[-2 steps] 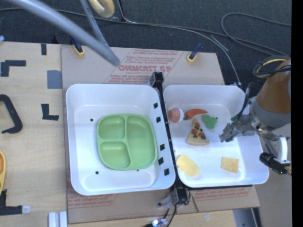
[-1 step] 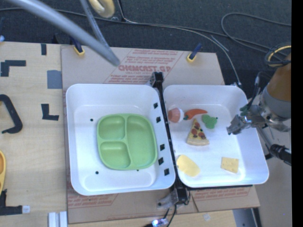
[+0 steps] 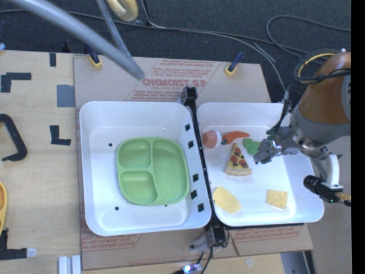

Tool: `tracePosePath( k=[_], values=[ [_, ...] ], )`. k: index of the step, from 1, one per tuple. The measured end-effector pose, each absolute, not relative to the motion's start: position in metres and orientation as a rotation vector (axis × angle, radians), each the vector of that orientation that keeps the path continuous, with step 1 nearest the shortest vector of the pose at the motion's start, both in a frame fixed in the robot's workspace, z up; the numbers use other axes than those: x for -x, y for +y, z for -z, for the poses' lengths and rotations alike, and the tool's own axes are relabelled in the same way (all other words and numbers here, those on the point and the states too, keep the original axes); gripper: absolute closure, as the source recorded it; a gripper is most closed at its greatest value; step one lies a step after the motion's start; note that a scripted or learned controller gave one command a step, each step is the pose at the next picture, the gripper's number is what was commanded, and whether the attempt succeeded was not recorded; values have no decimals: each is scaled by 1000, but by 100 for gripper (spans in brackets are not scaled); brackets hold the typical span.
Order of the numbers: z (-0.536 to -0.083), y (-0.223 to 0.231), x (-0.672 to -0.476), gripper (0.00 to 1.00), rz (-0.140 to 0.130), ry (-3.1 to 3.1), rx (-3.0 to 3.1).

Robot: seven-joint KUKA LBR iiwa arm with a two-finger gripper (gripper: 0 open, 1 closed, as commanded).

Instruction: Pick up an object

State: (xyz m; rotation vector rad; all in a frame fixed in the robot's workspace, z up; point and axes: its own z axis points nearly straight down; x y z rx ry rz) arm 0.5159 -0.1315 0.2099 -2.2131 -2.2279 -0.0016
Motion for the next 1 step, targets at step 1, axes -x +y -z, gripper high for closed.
tracePosePath(
  k=[1],
  values=[
    [-214, -82, -521, 100, 1, -2228, 2213]
  ],
)
